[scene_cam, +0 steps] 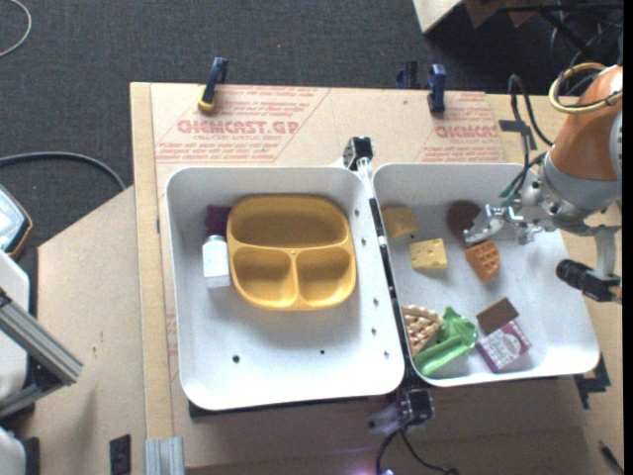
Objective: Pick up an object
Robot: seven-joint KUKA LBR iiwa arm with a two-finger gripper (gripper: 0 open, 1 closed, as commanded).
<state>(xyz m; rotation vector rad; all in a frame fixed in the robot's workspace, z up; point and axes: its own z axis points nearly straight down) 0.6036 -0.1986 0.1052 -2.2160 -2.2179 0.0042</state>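
Claw [478, 234] sits low in the right bin [574, 349], fingers' state I can't tell, just above the orange waffle piece [483, 259] right of centre frame; I judge it light, stiff, ridged plastic, so I'd pinch across its flat sides.

A bench [148, 265] topped with a brown printed board carried two shallow white bins side by side, the left bin [198, 364] and the right bin [564, 334] touching along their inner rims, with clamps [213, 79] gripping the board's far edge.
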